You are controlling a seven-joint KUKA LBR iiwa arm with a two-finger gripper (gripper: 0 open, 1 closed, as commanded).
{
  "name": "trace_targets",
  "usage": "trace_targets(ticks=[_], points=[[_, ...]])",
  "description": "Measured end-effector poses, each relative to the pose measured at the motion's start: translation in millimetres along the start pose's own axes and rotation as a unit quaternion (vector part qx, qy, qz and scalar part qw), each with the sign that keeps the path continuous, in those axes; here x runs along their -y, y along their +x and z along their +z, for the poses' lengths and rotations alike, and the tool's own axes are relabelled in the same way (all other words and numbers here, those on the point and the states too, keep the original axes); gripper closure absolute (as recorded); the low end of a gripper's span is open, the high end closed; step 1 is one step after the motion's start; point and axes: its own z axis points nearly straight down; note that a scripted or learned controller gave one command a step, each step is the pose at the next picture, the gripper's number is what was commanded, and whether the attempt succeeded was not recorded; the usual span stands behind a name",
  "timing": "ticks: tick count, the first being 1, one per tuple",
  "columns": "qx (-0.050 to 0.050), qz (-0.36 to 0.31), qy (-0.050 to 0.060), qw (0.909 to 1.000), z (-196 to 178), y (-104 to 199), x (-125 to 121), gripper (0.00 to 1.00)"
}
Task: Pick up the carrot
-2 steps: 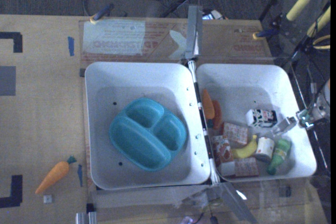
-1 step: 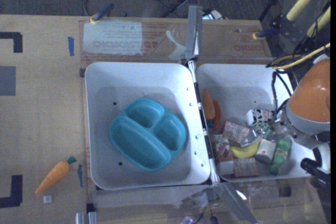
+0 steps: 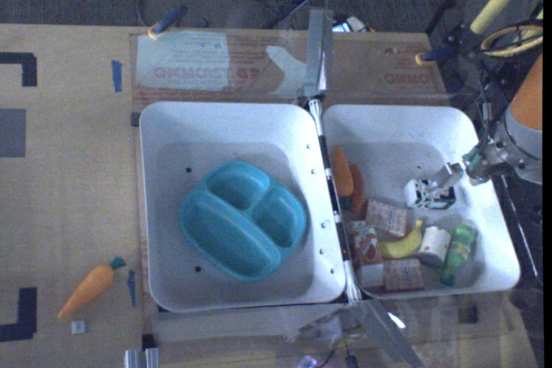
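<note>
Claw (image 3: 450, 174) over right bin (image 3: 496, 211), finger state impossible to tell. Carrot (image 3: 343, 172) against that bin's left wall. Blue plate (image 3: 243, 220) in left bin (image 3: 164, 185).

The carrot (image 3: 347, 171) lay tight against the right bin's left wall (image 3: 327, 177), packets (image 3: 387, 218) and a banana (image 3: 404, 244) crowding its near side.

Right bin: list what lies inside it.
The right bin holds a carrot by its left wall, a banana, a green bottle, small packets and the gripper. The overlapping packets hide whatever lies beneath them.
</note>
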Motion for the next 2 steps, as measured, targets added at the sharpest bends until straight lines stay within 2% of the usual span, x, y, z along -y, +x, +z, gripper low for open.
trace_targets(ticks=[1, 2], points=[[0.003, 0.149, -0.007, 0.9888, 60, 65, -49, 0.00], [-0.001, 0.129, 0.002, 0.9916, 29, 43, 45, 0.00]])
